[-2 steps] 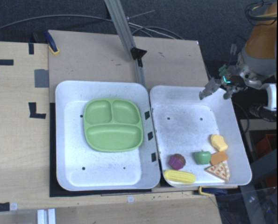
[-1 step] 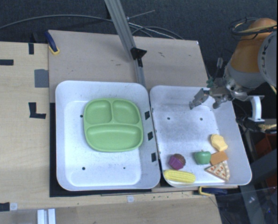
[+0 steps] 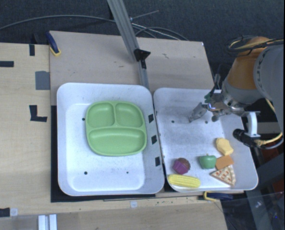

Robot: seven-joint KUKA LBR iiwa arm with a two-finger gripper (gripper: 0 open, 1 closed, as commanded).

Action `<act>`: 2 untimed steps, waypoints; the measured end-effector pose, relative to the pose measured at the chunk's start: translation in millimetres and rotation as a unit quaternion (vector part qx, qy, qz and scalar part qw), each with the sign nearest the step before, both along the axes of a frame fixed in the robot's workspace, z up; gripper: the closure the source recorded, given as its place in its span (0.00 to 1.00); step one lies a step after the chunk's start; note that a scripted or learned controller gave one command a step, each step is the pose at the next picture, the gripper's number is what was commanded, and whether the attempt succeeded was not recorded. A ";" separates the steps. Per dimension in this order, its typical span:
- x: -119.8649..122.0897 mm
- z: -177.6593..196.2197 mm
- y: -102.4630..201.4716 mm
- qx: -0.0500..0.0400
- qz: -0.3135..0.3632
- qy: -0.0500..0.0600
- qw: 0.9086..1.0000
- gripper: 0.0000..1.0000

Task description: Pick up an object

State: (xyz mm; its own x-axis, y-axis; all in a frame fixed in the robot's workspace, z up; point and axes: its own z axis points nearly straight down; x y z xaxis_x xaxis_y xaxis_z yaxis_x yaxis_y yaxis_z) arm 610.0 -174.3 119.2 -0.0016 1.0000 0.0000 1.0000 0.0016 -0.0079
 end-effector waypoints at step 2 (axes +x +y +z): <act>0.1 -20.7 1.4 0.000 0.001 -0.003 1.000 1.00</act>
State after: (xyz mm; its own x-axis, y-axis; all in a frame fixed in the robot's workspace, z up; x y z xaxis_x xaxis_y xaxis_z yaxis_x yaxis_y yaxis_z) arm 610.1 -172.9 98.4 -0.0037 1.0000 -0.0008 1.0000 0.0037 -0.0016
